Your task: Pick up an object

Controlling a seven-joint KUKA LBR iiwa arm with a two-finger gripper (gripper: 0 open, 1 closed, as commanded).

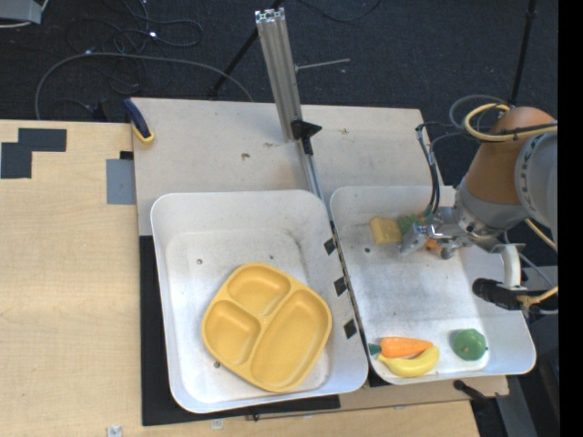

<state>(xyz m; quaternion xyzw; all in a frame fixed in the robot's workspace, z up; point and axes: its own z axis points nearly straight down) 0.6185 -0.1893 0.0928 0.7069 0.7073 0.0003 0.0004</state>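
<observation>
Gripper (421, 238) sits low in right bin (428, 289), just beside yellow block (385, 231); finger state cannot be determined.

Surface (364, 139): pale, scuffed board carrying two shallow white bins side by side, touching along a clipped seam. Right bin (424, 285): lies directly beneath the hand (426, 235). Left bin (187, 244): lies well left of the hand. Aluminium post (280, 71): rises from the surface behind and left of the hand.
</observation>
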